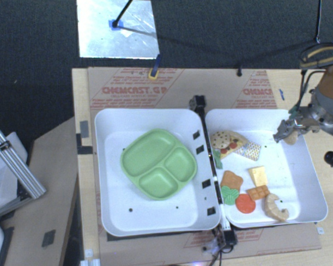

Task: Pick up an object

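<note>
cardboard-topped bench (132, 84), two glossy white bins.
smooth green divided plate (159, 164) left; toy foods right; pincer (288, 132) state unclear.

Pincer (282, 134) low at right, empty

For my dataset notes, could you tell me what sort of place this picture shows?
Most likely a robotics lab's grasping test bench, not a kitchen: two white bins sit clamped together on a brown board, toy food lies in the right one beside a green divided plate, and the gripper reaches in.
</note>
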{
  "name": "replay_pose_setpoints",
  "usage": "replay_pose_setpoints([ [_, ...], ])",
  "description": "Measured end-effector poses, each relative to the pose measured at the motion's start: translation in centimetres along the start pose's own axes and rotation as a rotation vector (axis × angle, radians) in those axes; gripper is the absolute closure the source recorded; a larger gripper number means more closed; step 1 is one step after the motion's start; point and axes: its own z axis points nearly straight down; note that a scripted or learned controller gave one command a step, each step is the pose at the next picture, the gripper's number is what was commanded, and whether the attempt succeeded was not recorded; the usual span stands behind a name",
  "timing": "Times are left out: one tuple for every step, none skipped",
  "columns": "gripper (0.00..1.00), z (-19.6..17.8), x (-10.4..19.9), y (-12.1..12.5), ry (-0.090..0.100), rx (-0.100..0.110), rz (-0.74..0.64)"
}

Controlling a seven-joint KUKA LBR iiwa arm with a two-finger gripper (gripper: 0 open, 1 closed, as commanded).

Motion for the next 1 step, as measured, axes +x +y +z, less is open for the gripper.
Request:
replay_pose_setpoints([
  [1.00, -0.83, -0.01, 0.11, 0.002, 0.005, -0.001],
])
